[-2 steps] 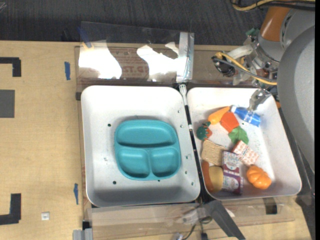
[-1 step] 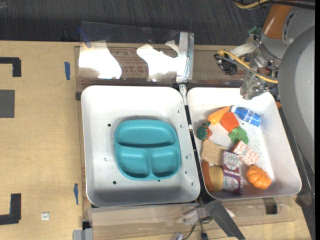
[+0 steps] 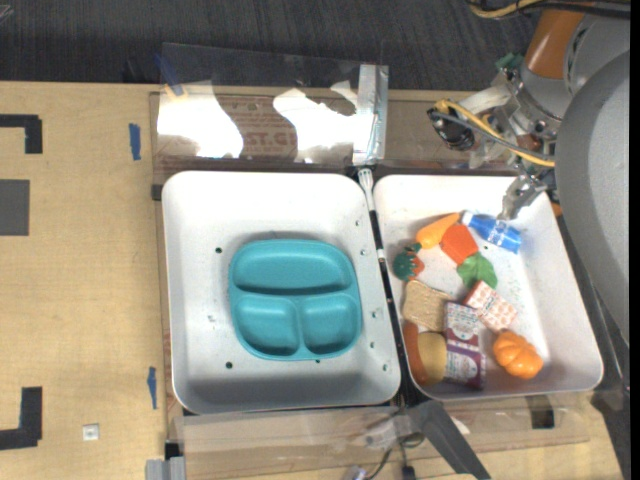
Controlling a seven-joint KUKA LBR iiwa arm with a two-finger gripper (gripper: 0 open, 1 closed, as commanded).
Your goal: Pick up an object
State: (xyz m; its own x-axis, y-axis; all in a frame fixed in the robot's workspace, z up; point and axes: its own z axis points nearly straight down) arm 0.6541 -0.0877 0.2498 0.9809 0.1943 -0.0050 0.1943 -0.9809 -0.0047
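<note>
The grey arm with the orange band is reaching in over the far right corner of the right shallow white bin (image 3: pixel 575 298). The two-finger gripper (image 3: pixel 520 200) is hanging just above the bin's far edge; state can't be told from this view.

The gripper tip is sitting right next to a small blue-and-white packet (image 3: pixel 497 232) lying near the far right corner of that bin. Whether it's touching is unclear. Nothing is visibly being carried, so I'm reading the pick as not yet done: approach stage at most.

The rest of the candidates are crowding the same bin:
- orange carrot-shaped toy (image 3: pixel 440 231) and an orange-red block (image 3: pixel 460 243) toward the far middle
- dark green round piece (image 3: pixel 406 263) by the left wall
- bright green leafy piece (image 3: pixel 478 271) mid-bin
- tan cracker-like square (image 3: pixel 424 305) left of centre
- red-and-white checked packet (image 3: pixel 493 304) beside it
- purple-and-white carton (image 3: pixel 464 343) toward the near edge
- small orange pumpkin-like toy (image 3: pixel 518 355) at the near right corner

The left white bin (image 3: pixel 190 268) is carrying a teal sectioned plastic plate (image 3: pixel 295 298) in its middle, well apart from the arm.

Remaining, as I judge it: descend, close on one item, lift clear. The blue packet looks like the likely target given tip position. Clutter is tight, so a neighbour could be getting nudged.
</note>
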